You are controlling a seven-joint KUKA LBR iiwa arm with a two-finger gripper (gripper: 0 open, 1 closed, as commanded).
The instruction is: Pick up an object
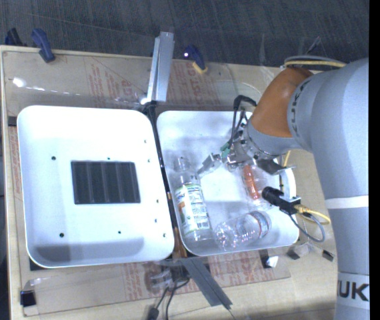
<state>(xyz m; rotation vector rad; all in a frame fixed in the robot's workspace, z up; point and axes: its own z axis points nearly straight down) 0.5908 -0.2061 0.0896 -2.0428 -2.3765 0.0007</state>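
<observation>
Clear plastic bottle, green-white label

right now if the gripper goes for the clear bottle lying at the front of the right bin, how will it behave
The clear bottle lies on its side in the right bin, so a nudge would probably roll it. It looks empty and see-through, likely light, smooth and slippery. Its thin wall may dent under a squeeze.

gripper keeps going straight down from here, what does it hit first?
Probably the orange-tinted item lying on the floor of the right bin, just under the gripper. Depth is unclear from this slanted view, so it could miss.
</observation>
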